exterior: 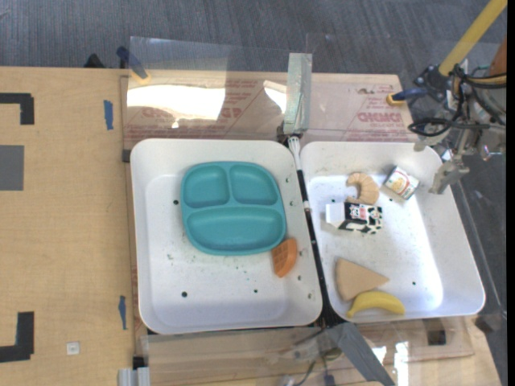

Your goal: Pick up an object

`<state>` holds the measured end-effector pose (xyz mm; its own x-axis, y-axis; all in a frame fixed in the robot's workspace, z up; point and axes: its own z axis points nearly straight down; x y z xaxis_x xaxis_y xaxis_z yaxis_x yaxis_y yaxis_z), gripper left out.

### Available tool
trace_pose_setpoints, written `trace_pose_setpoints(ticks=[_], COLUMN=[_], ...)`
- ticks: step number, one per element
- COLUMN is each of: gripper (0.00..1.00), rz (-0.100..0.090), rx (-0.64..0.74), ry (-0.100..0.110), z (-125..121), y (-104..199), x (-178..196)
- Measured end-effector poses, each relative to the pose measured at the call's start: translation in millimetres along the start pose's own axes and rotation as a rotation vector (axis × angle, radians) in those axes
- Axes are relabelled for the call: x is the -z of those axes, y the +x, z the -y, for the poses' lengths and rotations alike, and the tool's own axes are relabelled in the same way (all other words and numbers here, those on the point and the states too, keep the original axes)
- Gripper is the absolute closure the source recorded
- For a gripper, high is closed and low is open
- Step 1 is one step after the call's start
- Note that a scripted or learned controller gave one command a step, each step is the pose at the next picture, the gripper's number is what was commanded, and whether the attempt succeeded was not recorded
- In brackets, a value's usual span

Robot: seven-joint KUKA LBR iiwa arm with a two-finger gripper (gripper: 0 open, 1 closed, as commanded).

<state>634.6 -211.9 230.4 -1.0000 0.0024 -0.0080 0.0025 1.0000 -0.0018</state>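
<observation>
The right bin [451, 256] holds several small objects. A tan croissant [364, 186] lies near its back, with a small white packet [400, 182] to its right. A black-and-white carton [355, 215] lies on its side just below them. Nearer the front sit a tan wedge [358, 278] and a yellow banana [376, 303]. My gripper [445, 171] hangs over the back right rim of this bin, to the right of the white packet and apart from it. Nothing shows in its grasp.
The left bin [161, 288] carries a teal divided plate [232, 207] and an orange piece of food [283, 257] at the plate's front right corner. A clear panel with a metal post [298, 95] stands behind the bins. Cables bunch around the wrist [451, 111].
</observation>
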Motion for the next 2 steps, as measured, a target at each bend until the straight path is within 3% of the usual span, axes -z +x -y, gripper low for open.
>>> trace_pose_setpoints(ticks=[1,2], gripper=[0.0,1.0], rz=[0.003,0.013], rx=[0.086,0.088], ry=[0.001,0.005], z=[10.4,9.1], y=[27.5,24.1], x=[-132.1,-119.2])
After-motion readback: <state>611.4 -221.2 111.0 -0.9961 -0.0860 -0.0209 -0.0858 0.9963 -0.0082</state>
